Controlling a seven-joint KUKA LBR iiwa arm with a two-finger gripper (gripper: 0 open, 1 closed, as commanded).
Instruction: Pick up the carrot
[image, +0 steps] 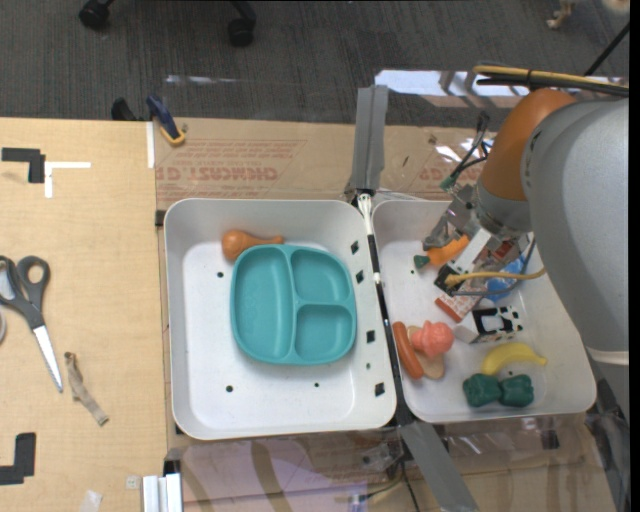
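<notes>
The carrot is a small orange piece with a green top, at the back of the right bin. My gripper comes down on it from the grey arm with the orange band. The orange body sits right between the grey fingers, so the gripper is shut on the carrot. The wrist hides the carrot's far end, and I cannot tell whether the carrot is off the bin floor.
A pile of toys crowds the right bin: a black-and-white item, a pink toy, a sausage, a banana and green pieces. The left bin holds a teal divided plate and an orange drumstick. Scissors lie on the bench.
</notes>
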